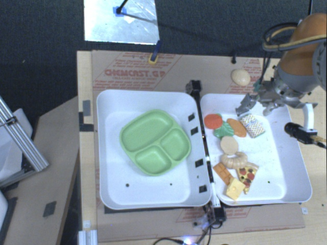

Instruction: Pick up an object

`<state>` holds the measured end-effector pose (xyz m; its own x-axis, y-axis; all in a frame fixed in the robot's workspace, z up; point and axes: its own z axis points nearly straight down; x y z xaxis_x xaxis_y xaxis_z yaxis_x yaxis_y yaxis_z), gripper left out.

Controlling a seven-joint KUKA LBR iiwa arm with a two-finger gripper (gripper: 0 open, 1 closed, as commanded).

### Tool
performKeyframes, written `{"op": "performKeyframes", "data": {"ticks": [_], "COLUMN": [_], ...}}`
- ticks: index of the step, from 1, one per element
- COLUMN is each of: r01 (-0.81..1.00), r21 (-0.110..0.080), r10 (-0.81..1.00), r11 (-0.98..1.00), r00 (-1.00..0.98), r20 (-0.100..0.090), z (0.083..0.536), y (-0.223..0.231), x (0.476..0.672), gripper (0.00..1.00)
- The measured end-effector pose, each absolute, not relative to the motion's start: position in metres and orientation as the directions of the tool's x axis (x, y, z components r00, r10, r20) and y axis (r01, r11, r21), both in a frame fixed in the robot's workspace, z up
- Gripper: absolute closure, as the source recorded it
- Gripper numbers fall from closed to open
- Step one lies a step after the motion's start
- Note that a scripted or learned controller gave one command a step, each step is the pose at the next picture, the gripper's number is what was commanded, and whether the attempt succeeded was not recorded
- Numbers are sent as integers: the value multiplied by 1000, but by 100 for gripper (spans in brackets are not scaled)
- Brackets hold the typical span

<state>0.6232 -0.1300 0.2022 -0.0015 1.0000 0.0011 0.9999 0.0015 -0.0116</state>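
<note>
My gripper [257, 106] hangs open over the far end of the right bin [291, 157], with nothing between its fingers. Just below it lies a small blue-and-white checkered packet [253, 125]. To the packet's left are an orange sausage-shaped piece [236, 127], a green piece [223, 131] and a red tomato slice [213, 120]. Toward the near end of the bin lie a cream round piece [229, 146], a beige ring-shaped piece [235, 161], a pizza slice [247, 175], a yellow cheese wedge [235, 190] and an orange cracker [223, 172].
The left bin [112, 137] holds a green three-compartment plate [155, 142]. A cream egg-shaped object [240, 77] lies on the cardboard beyond the right bin. A black-tipped white fixture [301, 129] sticks out over the right bin's right side. The arm's grey body [301, 60] rises at the upper right.
</note>
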Motion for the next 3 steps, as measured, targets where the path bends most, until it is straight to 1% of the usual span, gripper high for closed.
{"op": "performKeyframes", "data": {"ticks": [1,2,3], "r01": [1000,1000,1000], "r21": [2,-2,-1], "r10": [1000,1000,1000], "r11": [3,1,1], "r00": [-3,-1,-1], "r20": [0,0,0], "z": [211,164,121], "y": [-130,-134,-135], "x": [626,618,622], "gripper": [0,0,0]}}
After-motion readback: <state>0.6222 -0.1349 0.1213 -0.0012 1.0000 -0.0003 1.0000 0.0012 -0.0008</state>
